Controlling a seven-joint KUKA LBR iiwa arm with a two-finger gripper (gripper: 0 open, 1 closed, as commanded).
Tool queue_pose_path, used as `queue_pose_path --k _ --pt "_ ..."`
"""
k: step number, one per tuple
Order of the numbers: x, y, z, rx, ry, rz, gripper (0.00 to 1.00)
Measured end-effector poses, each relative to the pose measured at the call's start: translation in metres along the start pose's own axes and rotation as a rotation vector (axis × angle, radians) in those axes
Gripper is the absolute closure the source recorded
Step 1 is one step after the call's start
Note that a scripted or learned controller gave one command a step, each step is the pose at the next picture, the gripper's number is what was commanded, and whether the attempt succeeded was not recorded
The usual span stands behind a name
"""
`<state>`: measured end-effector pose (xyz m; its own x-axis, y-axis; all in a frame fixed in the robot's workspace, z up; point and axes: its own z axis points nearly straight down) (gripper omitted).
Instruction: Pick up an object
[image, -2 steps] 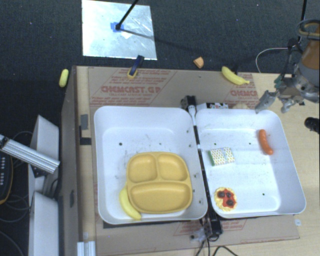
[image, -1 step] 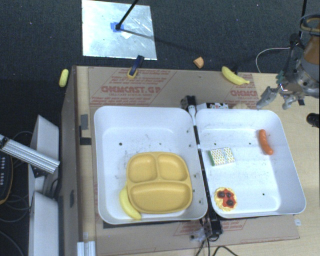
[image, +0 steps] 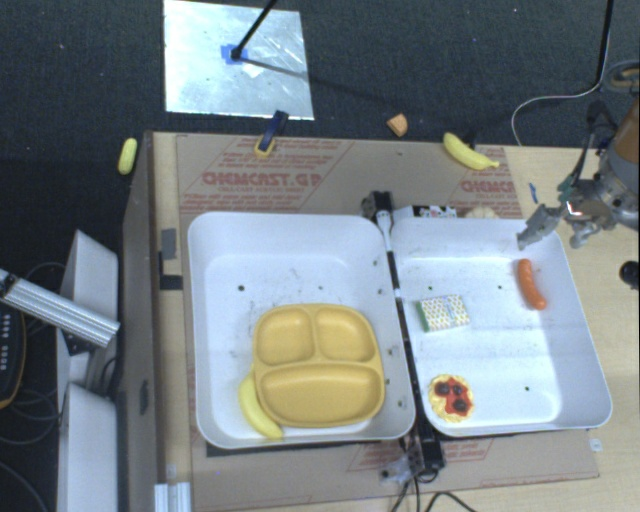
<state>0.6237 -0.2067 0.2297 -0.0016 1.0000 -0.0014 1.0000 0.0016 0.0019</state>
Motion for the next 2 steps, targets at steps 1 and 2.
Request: queue_pose_path --k 1,2 --pt "0.001 0.018 0.145 0.000 0.001 -0.002 0.00" --pt "0.001 0.019 0.134 -0.004 0.000 -0.004 1.00"
